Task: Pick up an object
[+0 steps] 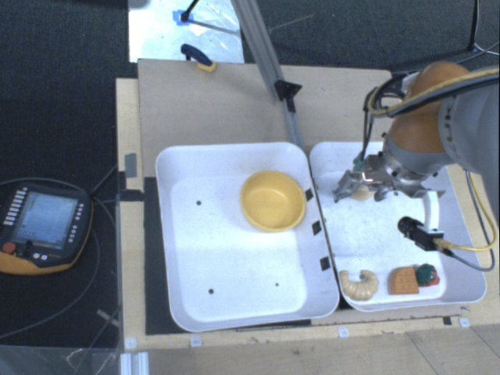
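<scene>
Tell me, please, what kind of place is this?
Probably a robotics lab test cell: a grey robot arm reaches over two white bins holding toy food, and a teach pendant lies on the dark carpet.

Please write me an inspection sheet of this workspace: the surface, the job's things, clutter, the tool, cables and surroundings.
Surface: bench bears left bin and right bin, side by side.
Job's things: yellow bowl in left bin; croissant-like toy, orange block, pale object in right bin.
Clutter: nothing seen.
Tool: tool low over the pale object; grip unclear.
Cables: yellow cable along the arm.
Surroundings: teach pendant on dark floor.
</scene>
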`<state>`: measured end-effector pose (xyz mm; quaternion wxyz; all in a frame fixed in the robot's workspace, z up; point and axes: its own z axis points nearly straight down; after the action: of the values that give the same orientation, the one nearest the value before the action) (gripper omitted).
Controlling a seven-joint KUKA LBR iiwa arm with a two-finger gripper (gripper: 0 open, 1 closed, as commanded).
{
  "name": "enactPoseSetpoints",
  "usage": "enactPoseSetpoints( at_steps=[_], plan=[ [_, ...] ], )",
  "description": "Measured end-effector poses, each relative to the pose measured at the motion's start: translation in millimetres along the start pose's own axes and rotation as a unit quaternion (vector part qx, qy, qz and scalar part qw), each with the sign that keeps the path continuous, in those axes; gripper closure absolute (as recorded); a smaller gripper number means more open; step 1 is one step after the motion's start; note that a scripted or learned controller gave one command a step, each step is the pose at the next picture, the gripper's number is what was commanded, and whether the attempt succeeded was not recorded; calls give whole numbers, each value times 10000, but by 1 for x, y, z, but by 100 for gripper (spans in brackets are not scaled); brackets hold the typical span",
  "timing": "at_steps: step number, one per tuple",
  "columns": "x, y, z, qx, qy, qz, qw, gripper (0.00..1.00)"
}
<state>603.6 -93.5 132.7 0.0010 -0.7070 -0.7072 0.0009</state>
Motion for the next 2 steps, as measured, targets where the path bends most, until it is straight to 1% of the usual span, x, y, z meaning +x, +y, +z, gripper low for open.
enactPoseSetpoints(
  at_steps=[1,2],
  plan=[
    [0,-1,44,1,0,0,10000,0],
    [0,1,32,-24,-1,1,10000,100]
  ],
)
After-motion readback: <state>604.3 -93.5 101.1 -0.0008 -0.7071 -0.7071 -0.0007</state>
